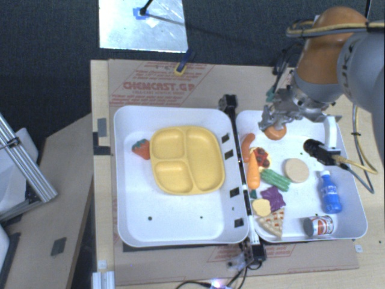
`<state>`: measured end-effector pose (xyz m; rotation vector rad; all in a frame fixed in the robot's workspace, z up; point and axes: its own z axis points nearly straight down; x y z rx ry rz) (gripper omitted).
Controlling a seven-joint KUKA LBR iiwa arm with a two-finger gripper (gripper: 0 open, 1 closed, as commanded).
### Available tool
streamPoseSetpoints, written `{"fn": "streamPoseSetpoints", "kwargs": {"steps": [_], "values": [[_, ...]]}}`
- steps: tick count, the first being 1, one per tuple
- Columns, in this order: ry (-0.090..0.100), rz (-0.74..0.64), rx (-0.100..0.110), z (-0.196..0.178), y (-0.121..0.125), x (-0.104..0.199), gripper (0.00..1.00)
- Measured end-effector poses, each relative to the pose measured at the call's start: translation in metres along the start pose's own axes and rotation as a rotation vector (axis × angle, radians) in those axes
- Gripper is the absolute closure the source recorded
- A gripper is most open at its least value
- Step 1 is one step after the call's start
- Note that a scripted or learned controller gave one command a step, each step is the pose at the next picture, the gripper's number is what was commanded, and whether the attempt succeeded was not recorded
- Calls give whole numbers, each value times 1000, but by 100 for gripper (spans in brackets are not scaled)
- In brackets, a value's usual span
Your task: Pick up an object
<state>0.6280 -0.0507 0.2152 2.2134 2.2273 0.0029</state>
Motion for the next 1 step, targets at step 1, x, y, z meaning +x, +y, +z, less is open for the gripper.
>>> {"fn": "streamPoseSetpoints", "kwargs": {"steps": [1], "values": [[0,4,-1,-16,4,-6,100]]}}
